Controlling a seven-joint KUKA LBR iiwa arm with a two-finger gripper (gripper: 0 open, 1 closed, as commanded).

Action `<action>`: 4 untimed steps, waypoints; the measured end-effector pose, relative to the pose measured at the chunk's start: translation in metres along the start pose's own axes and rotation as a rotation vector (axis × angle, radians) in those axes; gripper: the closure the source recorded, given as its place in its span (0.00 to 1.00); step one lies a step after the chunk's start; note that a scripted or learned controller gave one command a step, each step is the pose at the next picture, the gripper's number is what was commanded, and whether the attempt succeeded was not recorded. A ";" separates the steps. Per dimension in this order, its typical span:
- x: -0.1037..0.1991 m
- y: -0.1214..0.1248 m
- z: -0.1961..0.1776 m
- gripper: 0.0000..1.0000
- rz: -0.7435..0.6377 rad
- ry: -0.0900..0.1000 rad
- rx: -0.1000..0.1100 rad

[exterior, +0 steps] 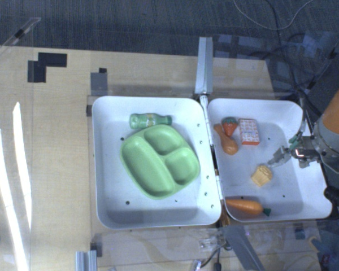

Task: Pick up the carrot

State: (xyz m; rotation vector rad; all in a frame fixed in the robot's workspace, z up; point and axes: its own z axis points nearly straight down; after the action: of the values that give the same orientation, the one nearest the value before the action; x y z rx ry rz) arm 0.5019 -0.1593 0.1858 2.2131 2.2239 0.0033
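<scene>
Here the gripper (pixel 279 156) is hanging over the right bin (pixel 291 113), its fingers standing slightly apart and gripping nothing, with the pale yellow block (pixel 261 176) lying just beside them. The carrot (pixel 244 206) is lying further toward the bin's near wall, below and to the left of the jaws in the camera view, its long axis running along that wall and its green top pointing right. Reaching it is likely calling for a move toward that near edge.
</scene>
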 end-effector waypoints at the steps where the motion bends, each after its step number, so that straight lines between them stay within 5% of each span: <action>1: 0.050 -0.010 0.096 0.00 0.106 0.001 -0.009; 2: 0.051 -0.006 0.084 1.00 0.105 0.001 -0.018; 3: 0.158 0.058 0.000 1.00 0.361 0.001 -0.001; 4: 0.114 0.102 0.001 1.00 0.645 0.000 0.001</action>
State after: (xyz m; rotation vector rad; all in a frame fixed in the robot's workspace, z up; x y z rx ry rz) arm 0.6033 -0.0448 0.1851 2.8050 1.4085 0.0047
